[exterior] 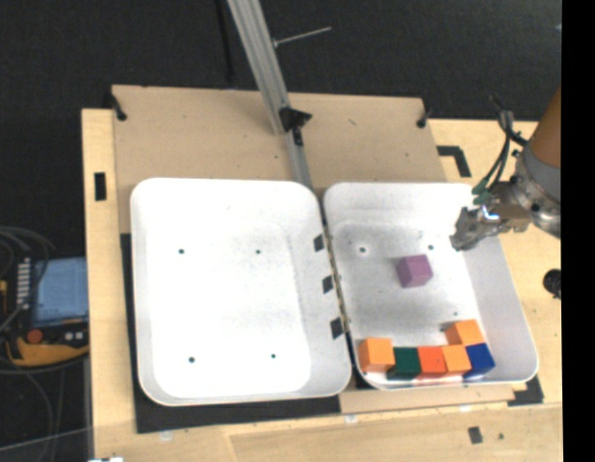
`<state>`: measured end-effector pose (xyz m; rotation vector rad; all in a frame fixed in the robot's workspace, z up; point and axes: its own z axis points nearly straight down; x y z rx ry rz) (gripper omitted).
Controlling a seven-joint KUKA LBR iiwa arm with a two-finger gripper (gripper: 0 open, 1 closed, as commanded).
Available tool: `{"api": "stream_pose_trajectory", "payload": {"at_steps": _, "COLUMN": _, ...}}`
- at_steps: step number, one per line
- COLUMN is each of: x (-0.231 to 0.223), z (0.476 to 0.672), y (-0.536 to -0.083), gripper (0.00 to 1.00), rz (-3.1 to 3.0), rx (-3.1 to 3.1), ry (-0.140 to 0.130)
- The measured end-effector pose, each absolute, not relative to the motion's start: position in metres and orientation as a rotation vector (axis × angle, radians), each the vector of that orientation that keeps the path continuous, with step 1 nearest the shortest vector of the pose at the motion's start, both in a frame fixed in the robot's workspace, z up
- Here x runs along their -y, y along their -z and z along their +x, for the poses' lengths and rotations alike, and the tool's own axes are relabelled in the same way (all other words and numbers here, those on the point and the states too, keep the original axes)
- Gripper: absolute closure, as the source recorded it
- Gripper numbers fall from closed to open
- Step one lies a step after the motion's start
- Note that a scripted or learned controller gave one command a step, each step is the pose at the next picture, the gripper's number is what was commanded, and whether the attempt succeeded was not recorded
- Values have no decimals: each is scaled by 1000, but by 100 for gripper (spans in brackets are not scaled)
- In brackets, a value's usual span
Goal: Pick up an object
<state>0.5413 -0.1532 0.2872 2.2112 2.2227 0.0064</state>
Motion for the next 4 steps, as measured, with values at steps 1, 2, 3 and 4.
{"api": "stream_pose_trajectory", "payload": {"at_steps": 1, "x": 105, "z": 546, "y": -290, "gripper": 100, "rz": 2213, "rx": -2227, "ry": -3}}
{"api": "stream_pose_trajectory", "payload": {"at_steps": 2, "x": 51, "z": 546, "y": -292, "gripper": 100, "rz": 2214, "rx": -2229, "ry": -1}}
{"api": "stream_pose_trajectory", "payload": {"at_steps": 3, "x": 0, "z": 546, "y": -291, "gripper": 100, "rz": 2216, "rx": -2230, "ry": 1}}
{"api": "stream_pose_trajectory", "payload": {"at_steps": 4, "x": -54, "z": 536, "y": -277, "gripper": 100, "rz": 2215, "rx": -2230, "ry": 1}}
